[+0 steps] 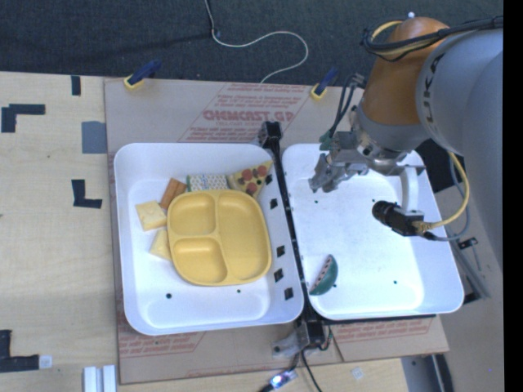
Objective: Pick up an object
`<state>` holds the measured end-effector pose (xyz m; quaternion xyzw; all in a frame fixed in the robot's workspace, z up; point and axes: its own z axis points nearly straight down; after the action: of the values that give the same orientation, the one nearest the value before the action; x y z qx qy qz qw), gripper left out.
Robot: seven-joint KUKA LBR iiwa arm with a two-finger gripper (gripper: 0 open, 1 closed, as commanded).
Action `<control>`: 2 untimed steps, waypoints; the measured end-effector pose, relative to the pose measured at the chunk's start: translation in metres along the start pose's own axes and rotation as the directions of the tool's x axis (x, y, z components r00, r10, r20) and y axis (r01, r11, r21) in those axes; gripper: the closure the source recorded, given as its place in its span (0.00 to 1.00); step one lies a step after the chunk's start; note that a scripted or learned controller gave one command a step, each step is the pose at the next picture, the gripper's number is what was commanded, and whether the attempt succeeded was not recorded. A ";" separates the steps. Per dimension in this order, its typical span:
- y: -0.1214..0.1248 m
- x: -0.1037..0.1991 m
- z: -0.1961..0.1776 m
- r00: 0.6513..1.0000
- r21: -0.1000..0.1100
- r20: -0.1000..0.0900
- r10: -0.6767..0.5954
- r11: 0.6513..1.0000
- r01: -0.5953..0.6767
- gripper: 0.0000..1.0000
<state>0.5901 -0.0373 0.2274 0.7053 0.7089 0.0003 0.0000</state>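
Red printed lettering runs across the cardboard sheet (237, 117) under the bins. It appears upside down from this angle and is too faint to read with certainty. No other writing is legible. Dark tape marks sit on the wooden bench (49, 219) to the left.

The left bin (131, 300) holds a yellow divided plate (219, 237) with three compartments. The plate covers parts of several items: a tan cracker-like square (150, 216) and another pale piece (159, 245) at its left edge, an orange-brown piece (172, 193) above those, a speckled flat item (208, 182), and a piece with red and yellow patches (253, 176) near the divider. None of these can be identified closely.

The right bin (441, 292) holds a watermelon slice (325, 276), green rind with red flesh, lying on the floor near the bin's front left corner, apart from everything else.

The gripper (323, 180) hangs over the rear left part of the right bin, well apart from the watermelon slice. Its fingers point down and are small and dark against the arm; whether they are spread or closed cannot be told, and nothing is seen between them. The arm's grey body (474, 96) is cut off at the right.
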 end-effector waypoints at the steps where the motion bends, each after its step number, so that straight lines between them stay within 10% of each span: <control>1: 0.028 0.041 0.013 1.000 0.001 0.000 0.000 1.000 0.000 1.00; 2: 0.039 0.060 -0.007 1.000 0.000 0.000 0.001 1.000 -0.001 1.00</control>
<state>0.6291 0.0226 0.2347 0.7058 0.7084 0.0006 0.0000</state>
